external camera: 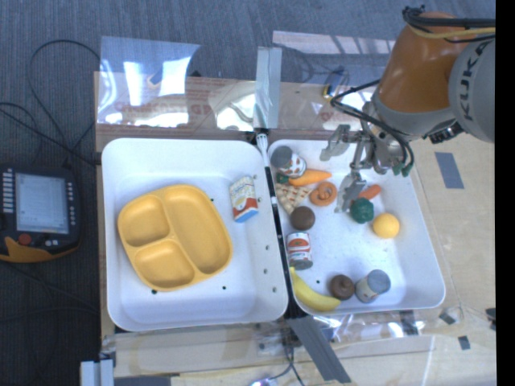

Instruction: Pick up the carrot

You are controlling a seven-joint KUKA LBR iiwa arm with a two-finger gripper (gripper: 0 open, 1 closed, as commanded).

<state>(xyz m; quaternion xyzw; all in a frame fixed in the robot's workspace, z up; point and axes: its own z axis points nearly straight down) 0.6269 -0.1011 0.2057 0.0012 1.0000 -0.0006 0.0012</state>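
Our hand hangs low over the far part of the right bin, its fingers spread apart with nothing between them; one fingertip comes down just beside a dark green ball.

Moving from the left, we see a teach pendant on the carpet beside the tabletop. The left bin holds a yellow divided plate and, near its right wall, a small carton with red and blue print.

In the right bin, a banana lies at the near left corner, with a printed can just beyond it and a brown round piece further back. The carrot lies on its side at the far left of this bin, well left of our hand, close to an orange ring-shaped piece. Right of the green ball sits a yellow lemon. Near the front wall we find a brown donut-like piece touching a grey tin.
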